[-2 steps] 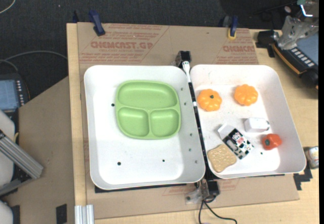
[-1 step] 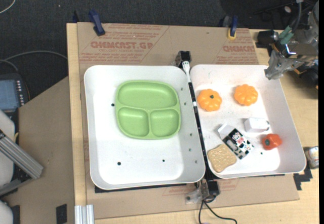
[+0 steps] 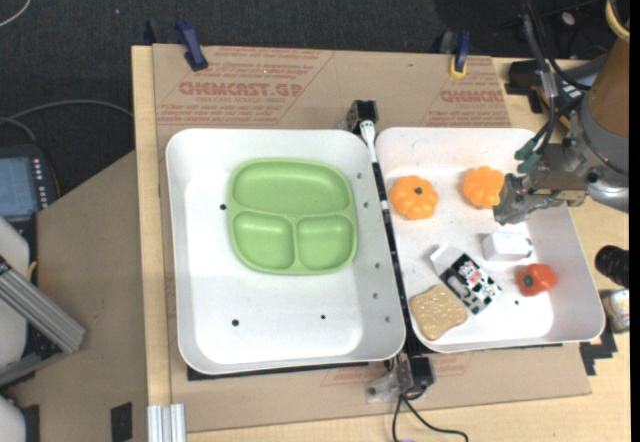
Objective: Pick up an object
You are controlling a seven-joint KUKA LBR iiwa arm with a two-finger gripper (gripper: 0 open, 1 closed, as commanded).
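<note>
The right bin (image 3: 560,325) holds an orange pumpkin toy (image 3: 414,198), a second orange fruit toy (image 3: 483,186), a small white block (image 3: 506,247), a red tomato-like toy (image 3: 537,279), a black-and-white printed card or box (image 3: 467,281) and a tan cracker-shaped piece (image 3: 438,311). My gripper (image 3: 513,210) hangs over the right bin's upper right part, just right of the orange fruit toy and directly above the white block. The view from above does not reveal what its fingers are doing, and I see nothing held between them.
The left bin (image 3: 200,320) carries a green three-compartment plate (image 3: 293,215). Blue (image 3: 190,43) and yellow (image 3: 460,58) clamps pin the cardboard base at its far edge. A black fitting (image 3: 362,114) sits at the top of the seam between the bins. Cables run behind the arm at right.
</note>
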